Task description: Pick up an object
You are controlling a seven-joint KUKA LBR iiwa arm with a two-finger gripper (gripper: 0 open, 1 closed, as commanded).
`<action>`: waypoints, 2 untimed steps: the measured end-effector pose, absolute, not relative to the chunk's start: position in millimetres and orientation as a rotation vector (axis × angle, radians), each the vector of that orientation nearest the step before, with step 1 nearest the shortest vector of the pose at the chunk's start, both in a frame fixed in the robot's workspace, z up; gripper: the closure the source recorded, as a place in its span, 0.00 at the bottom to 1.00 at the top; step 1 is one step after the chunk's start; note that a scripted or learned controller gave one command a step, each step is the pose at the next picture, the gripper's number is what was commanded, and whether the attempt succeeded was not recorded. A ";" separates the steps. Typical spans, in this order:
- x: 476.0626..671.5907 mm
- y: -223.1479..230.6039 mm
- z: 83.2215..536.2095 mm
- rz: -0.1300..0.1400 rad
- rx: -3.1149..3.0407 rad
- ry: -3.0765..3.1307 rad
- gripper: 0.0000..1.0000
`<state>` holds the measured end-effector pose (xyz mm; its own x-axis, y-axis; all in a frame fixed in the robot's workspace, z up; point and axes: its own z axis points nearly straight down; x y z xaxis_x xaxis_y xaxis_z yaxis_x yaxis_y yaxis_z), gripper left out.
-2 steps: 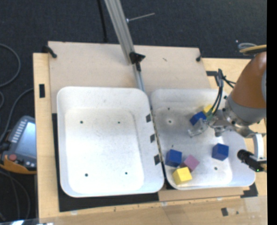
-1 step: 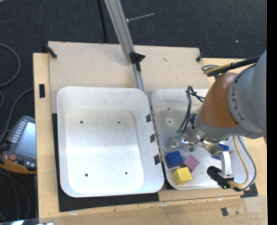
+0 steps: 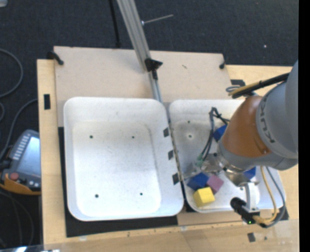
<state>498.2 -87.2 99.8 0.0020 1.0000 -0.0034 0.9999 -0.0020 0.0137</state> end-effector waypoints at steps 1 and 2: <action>498.0 -94.3 99.3 0.013 2.217 2.217 0.00; 534.4 -133.5 142.4 0.005 2.213 2.217 0.00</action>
